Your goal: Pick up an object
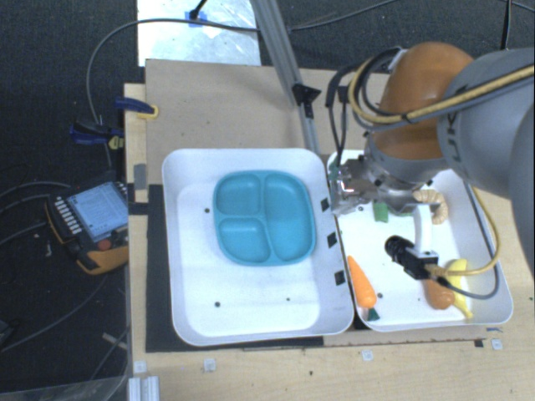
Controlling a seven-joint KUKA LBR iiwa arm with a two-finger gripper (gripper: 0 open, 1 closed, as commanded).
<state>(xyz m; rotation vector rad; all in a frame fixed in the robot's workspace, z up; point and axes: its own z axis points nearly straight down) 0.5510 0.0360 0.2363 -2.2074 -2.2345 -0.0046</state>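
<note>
Dark carpet is seen around a brown board surface [209, 98], on which two shallow white bins are set side by side. The left bin [180, 249] is occupied by a blue divided plate [264, 217]. The right bin [401, 306], toward the surface's right edge, is shared by several candidates. A carrot [361, 281] is laid along its left wall near the front edge, a small green piece [381, 214] sits mid-bin, and a pale tan item [436, 207] and a brown-orange item [436, 294] are placed further right.

The gripper [343, 190] is lowered into the right bin's rear left part, just beside the green piece. Whether it is spread or closed is not to be made out at this angle, and nothing is seen held. The step is judged to be the approach for a grasp. Next, the gripper would need to be centred over one item, probably the green piece, and closed.

No brand or writing can be read, not even on the handheld controller [92, 220] beyond the left edge.
</note>
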